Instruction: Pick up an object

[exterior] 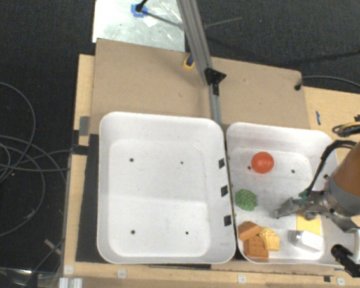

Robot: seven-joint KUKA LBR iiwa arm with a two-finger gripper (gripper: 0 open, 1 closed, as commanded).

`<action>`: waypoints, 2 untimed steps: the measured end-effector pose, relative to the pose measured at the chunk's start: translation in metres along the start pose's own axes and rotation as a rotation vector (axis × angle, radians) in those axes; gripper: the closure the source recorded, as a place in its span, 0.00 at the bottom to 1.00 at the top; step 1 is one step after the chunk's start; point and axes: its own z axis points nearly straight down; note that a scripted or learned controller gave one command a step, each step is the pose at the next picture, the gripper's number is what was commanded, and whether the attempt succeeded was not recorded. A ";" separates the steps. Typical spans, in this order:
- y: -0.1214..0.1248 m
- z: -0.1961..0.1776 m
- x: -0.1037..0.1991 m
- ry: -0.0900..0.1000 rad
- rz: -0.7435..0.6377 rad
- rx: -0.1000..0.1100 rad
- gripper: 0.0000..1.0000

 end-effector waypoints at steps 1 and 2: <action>0.001 -0.013 -0.001 -0.002 0.001 -0.005 1.00; -0.005 -0.073 -0.004 -0.003 -0.002 -0.007 1.00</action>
